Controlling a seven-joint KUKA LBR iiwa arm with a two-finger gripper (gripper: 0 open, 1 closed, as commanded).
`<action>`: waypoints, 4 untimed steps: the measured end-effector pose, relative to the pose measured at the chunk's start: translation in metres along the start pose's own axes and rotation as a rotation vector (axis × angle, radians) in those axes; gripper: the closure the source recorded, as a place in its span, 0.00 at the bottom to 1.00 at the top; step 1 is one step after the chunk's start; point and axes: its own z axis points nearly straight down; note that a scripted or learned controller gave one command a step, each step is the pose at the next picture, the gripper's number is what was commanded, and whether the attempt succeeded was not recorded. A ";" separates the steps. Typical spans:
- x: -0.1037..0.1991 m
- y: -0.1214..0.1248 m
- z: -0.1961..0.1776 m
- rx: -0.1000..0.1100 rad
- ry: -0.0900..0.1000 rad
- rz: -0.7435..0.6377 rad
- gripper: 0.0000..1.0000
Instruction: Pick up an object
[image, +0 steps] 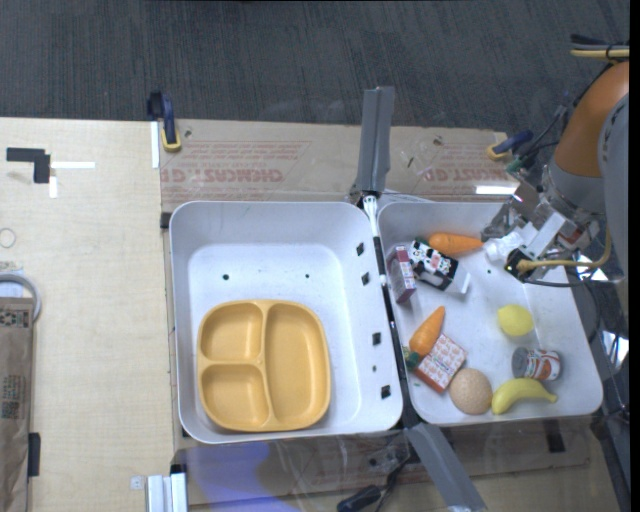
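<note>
The right bin (580, 330) holds several small objects. An orange carrot (455, 242) lies at the back, with a black-and-white box (433, 262) and a maroon packet (401, 274) beside it. A second carrot (428, 330) leans on a red checkered box (440, 362). A lemon (515, 320), a can (535, 364), a banana (522, 394) and a tan ball (470, 390) sit toward the front. My gripper (508, 250) hangs over the bin's back right part, just right of the orange carrot, and nothing shows in its grasp.
The left bin (200, 240) contains a yellow divided plate (265, 365). A grey divider post (375, 140) rises between the bins at the back. The arm with its orange band (590, 120) and its cables crosses the right bin's far right corner.
</note>
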 end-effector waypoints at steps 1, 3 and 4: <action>-0.072 -0.073 0.047 0.004 0.000 0.161 0.00; -0.070 -0.107 -0.002 0.005 -0.002 0.495 0.00; -0.034 -0.033 0.056 0.003 -0.003 0.566 0.00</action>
